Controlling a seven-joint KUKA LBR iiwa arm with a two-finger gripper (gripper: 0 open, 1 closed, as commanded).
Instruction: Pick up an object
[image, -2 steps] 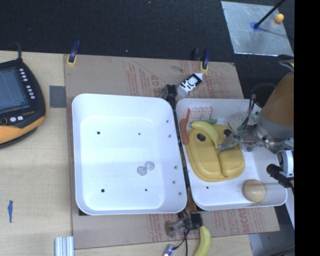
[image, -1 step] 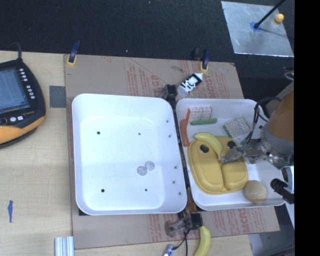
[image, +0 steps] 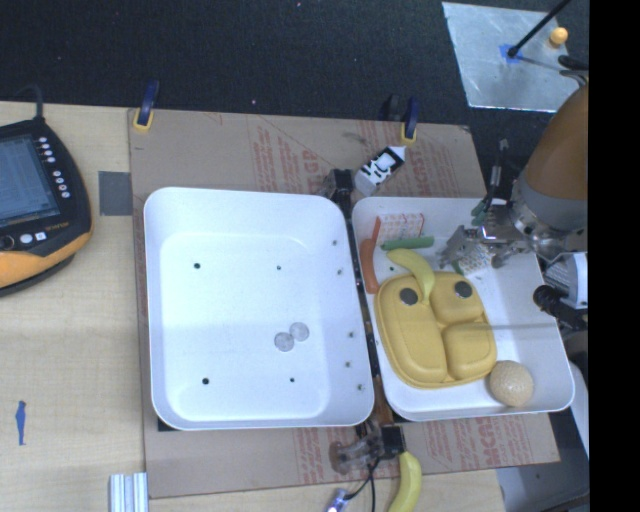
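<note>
A: Camera view puts the candidates in the right bin: a yellow moulded toy sits mid-bin, with a banana-shaped piece lying across its top edge.

B: And a beige ball just beside the toy at the bin's near corner, plus a green stick and an orange strip toward the far left side.

A: The gripper is low over the far part of that bin, near the green stick, apart from the toy.

B: Is it clamped on anything?

A: I can't tell, it's a blur of metal there. Nothing visibly sits between its tips.

B: So the pick looks not yet done, I'd say. All 5 items rest on the floor.

A: The left bin holds 2 small discs.
</note>
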